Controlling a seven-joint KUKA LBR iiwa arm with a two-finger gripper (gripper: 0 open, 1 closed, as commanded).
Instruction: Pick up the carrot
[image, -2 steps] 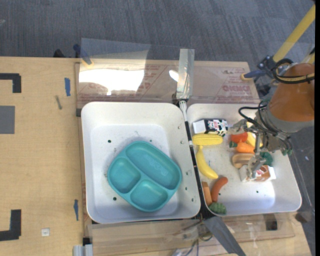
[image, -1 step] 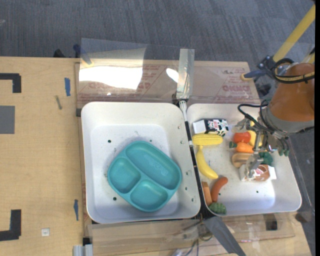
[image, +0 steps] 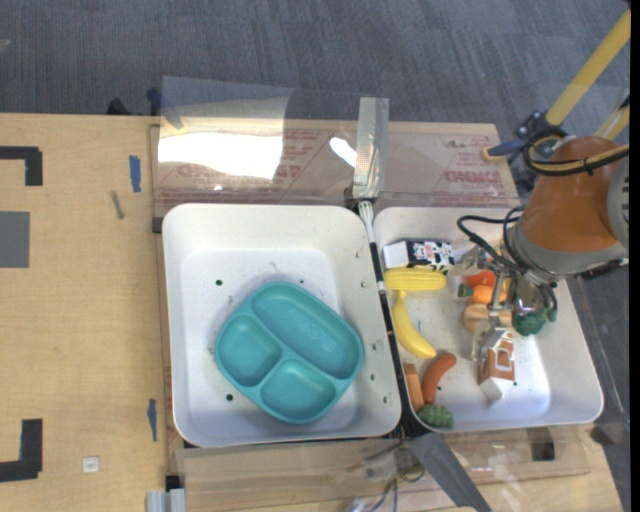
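Two white bins lie below me. My arm (image: 565, 205) hangs over the right bin (image: 575, 400), and my gripper (image: 497, 305) sits low among the toy foods at its middle; I cannot tell how wide it stands or whether it holds anything. The pick looks undone. The carrot (image: 412, 385), a small orange stub with a green top, lies in the bin's front-left corner, apart from my gripper.

One fixed camera looks down at a slant from above the surface (image: 70, 300), taking in both white bins (image: 190, 250) side by side.
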